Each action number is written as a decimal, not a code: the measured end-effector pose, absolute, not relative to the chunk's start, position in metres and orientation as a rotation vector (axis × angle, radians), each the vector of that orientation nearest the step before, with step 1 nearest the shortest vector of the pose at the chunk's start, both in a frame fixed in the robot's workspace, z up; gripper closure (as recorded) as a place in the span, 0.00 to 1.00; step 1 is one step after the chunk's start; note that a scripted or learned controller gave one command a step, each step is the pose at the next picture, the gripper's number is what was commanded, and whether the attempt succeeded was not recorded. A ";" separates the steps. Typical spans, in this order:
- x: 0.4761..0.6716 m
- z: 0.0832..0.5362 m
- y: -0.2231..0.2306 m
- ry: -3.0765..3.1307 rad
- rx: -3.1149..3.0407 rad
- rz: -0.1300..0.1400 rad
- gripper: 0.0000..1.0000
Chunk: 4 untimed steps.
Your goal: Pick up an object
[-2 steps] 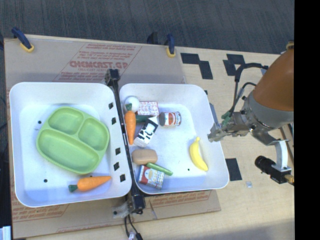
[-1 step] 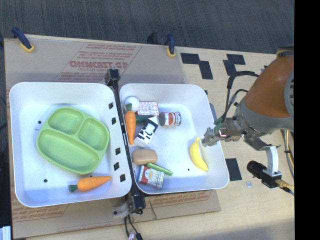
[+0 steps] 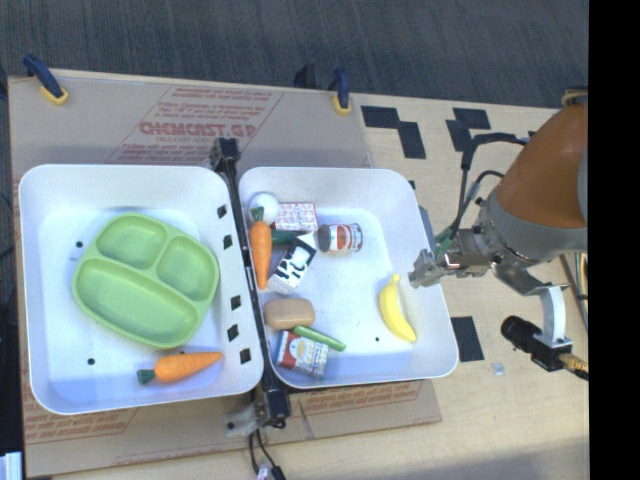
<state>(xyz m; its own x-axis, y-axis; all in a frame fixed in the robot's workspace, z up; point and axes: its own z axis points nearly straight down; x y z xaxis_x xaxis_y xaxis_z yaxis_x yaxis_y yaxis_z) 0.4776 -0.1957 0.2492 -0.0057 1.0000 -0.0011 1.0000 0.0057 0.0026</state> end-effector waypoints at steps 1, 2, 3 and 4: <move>0.477 0.249 -0.204 2.225 2.216 0.001 1.00; 0.477 0.241 -0.192 2.230 2.214 -0.001 1.00; 0.478 0.267 -0.193 2.226 2.212 0.002 1.00; 0.476 0.229 -0.199 2.230 2.216 -0.003 1.00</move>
